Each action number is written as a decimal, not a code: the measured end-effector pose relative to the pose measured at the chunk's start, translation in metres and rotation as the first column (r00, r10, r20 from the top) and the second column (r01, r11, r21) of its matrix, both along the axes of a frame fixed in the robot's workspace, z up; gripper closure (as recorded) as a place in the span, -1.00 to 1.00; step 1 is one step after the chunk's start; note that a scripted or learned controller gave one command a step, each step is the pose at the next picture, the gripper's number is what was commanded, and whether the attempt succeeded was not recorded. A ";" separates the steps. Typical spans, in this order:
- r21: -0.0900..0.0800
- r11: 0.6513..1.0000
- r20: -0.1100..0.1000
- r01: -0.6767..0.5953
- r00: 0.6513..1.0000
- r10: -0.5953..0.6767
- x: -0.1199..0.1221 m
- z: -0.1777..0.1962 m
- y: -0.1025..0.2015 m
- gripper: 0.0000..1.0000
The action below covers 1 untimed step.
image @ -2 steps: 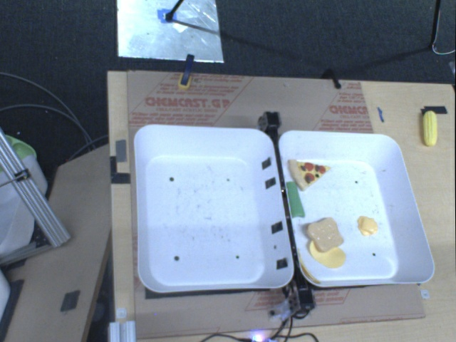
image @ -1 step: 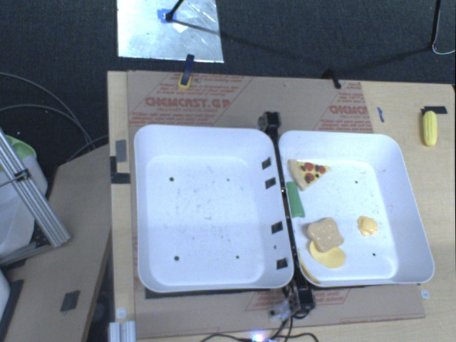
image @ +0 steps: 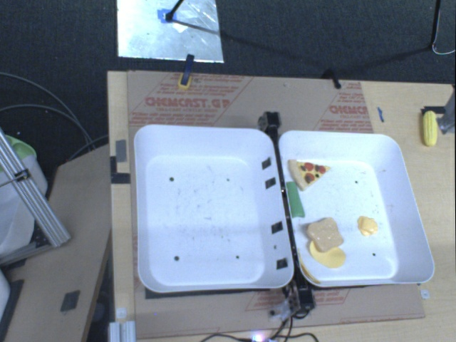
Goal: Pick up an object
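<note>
While nothing is lifted, my gripper [image: 450, 117] sits beyond the right shallow white bin [image: 388, 191]; I cannot tell its state. The triangular red-topped toy pizza slice [image: 308, 172] lies in that bin; approach, grasp and lift remain.

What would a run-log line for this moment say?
right bin: pizza slice, toast, yellow disc, yellow lump, green strip | status: none lifted yet

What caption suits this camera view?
Toy pizza slice, tan bread slice and yellow disc lie in the right white bin.
</note>
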State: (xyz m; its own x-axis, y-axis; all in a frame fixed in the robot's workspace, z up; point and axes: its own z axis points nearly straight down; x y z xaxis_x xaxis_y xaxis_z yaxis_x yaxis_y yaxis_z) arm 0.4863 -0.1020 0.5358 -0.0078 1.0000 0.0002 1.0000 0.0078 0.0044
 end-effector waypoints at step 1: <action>0.000 1.000 0.000 0.000 1.000 0.000 0.001 0.000 0.045 1.00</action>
